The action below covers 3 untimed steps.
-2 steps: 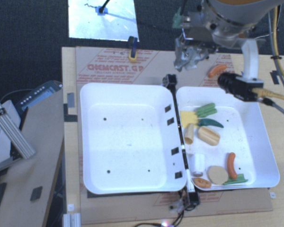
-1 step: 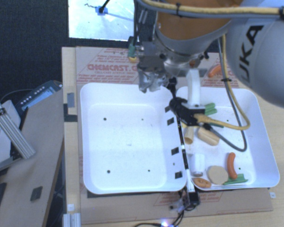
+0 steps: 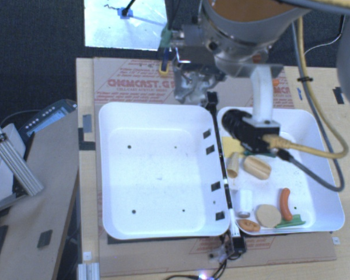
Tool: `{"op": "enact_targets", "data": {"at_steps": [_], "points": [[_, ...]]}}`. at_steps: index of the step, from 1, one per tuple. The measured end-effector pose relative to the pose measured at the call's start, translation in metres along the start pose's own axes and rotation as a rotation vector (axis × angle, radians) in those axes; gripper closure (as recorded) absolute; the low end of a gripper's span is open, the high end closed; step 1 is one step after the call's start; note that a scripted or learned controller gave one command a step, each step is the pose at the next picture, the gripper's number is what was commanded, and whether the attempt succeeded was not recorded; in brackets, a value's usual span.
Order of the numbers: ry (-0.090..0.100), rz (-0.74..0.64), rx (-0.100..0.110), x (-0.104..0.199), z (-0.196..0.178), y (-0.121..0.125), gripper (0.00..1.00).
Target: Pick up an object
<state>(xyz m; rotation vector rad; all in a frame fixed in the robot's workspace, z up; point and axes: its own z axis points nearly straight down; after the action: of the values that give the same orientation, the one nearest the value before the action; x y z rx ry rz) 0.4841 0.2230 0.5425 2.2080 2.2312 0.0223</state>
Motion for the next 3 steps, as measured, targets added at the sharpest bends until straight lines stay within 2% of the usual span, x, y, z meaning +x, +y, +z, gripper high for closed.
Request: {"op": "enact_targets", "data": {"at_steps": [1, 2, 3], "points": [[-0.012, 0.01, 0.019, 0.01, 0.13, 0.041, 1.0], [0.0, 0.003, -0.002, 0.011, -0.001, 0.001, 1.0], [-0.008, 0.011, 0.008, 0.01, 0.009, 0.068, 1.0]]}}
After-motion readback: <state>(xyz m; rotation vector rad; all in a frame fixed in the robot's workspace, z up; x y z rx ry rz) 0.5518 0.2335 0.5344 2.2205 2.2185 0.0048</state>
